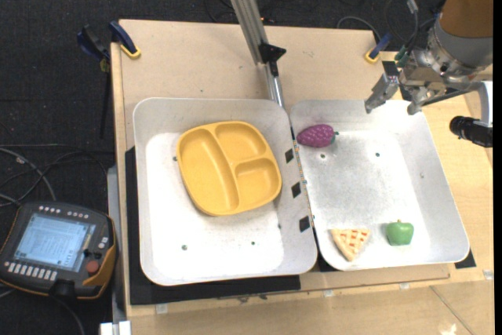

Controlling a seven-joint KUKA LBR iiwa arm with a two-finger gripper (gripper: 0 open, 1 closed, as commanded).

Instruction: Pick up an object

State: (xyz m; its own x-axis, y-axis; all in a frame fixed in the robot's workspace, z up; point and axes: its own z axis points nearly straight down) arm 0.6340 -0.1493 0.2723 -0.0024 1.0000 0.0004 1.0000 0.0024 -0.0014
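pincer (394,98) spread, grasping nothing, over right bin (427,169) far edge | targets: purple grapes (315,136) near divider, pizza slice (349,242) and green pepper (399,233) at near edge, scattered for separate picks | yellow tray (230,166) in left bin (157,192) | arm (471,4) raised, wrist tilted left

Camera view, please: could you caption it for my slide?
Open gripper above right bin holding grapes, pizza slice, green pepper.
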